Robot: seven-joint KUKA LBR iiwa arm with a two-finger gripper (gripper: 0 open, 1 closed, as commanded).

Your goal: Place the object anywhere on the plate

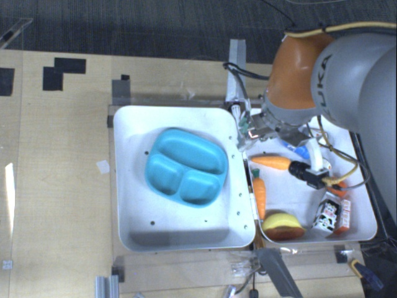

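Camera view looked down on the pale wooden surface (pixel 56 185) with two shallow white bins. A sky-blue three-compartment plastic plate (pixel 185 166) lay in the left bin (pixel 130 228), with nothing on it. The grey arm (pixel 353 73) with its orange band, lettered "KU" on its housing, reached into the right bin (pixel 366 225). Its gripper (pixel 247 131) hovered at that bin's far left corner; whether it was wide or narrow could not be told. Two orange carrots (pixel 271 162) lay near it, with a yellow-and-red fruit (pixel 282 223) and a small printed carton (pixel 327 216), its writing unreadable.
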